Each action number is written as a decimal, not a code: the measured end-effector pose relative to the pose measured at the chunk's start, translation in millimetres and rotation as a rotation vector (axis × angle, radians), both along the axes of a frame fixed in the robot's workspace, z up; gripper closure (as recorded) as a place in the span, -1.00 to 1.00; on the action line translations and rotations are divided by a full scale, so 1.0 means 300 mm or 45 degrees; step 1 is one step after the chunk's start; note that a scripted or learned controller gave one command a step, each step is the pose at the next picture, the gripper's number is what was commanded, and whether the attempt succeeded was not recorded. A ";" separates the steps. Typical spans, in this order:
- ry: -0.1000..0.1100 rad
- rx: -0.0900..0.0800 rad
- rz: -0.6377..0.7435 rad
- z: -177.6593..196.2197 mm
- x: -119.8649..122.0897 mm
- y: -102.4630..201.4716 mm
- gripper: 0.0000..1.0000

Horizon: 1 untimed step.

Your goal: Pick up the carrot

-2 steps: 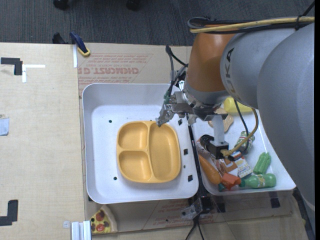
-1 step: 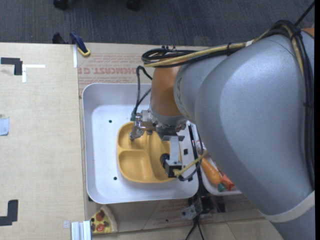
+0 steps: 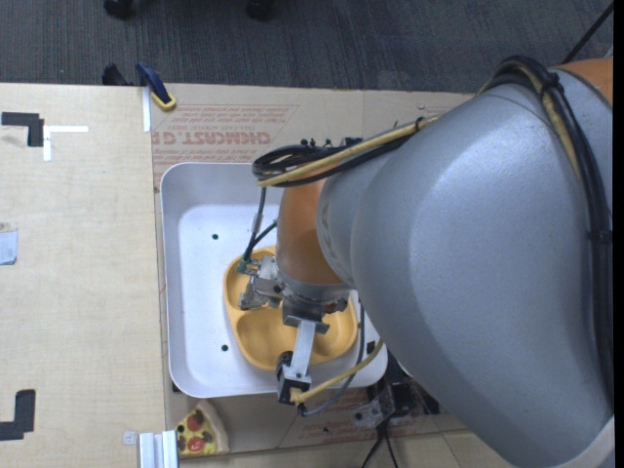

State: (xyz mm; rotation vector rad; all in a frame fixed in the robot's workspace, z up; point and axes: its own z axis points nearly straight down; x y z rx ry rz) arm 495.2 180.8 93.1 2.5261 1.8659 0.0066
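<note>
Camera view has my claw (image 3: 259,289) low in the white bin (image 3: 195,261), over a yellow dish (image 3: 255,347); apart or together, I cannot tell. The carrot is hidden, I judge beneath my wrist (image 3: 310,295): this is the reach, and next calls for closing, then lifting straight.

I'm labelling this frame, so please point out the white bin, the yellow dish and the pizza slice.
white bin (image 3: 195,291): camera view, bare floor left of the dish.
yellow dish (image 3: 255,344): camera view, its lower left part.
pizza slice (image 3: 198,434): camera view, its middle, below the bin.
</note>
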 end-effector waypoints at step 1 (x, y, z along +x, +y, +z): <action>-0.018 -0.005 -0.010 0.041 0.022 -0.015 1.00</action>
